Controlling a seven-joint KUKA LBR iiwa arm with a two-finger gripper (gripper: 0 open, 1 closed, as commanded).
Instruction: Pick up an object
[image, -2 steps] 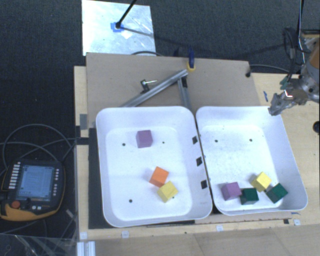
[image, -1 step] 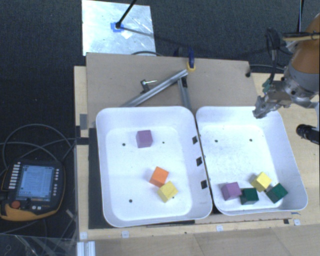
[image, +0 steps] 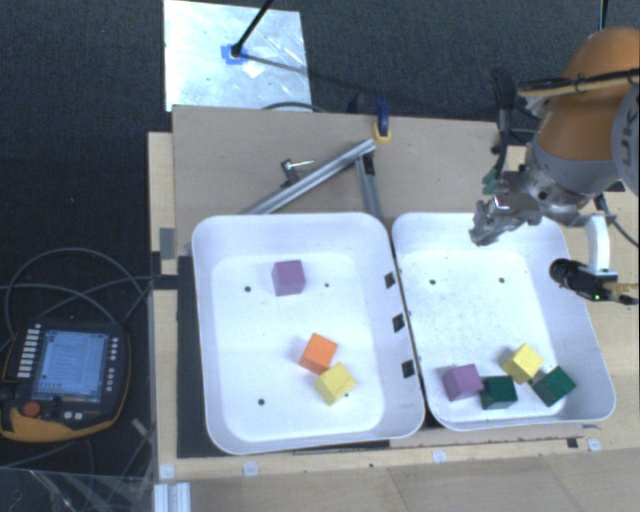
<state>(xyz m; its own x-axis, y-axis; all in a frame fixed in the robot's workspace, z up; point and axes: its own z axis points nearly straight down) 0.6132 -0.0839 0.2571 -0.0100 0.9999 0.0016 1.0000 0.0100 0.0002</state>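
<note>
My gripper (image: 487, 229) hangs over the far edge of the right bin (image: 480, 300), high above its floor, with nothing visible between its fingers. Along that bin's near side lie a purple cube (image: 462, 381), a dark green cube (image: 498, 391), a yellow cube (image: 522, 362) and a second green cube (image: 554, 385). The left bin (image: 230, 330) holds a purple cube (image: 288, 277) near its far side, plus an orange cube (image: 319, 352) touching a yellow cube (image: 336, 383) near its middle.
A metal bar (image: 310, 177) lies slantwise on the bench behind the left bin. A pendant (image: 65, 375) with cables sits on the floor at left. Black clips (image: 398, 322) mark the seam between the bins.
</note>
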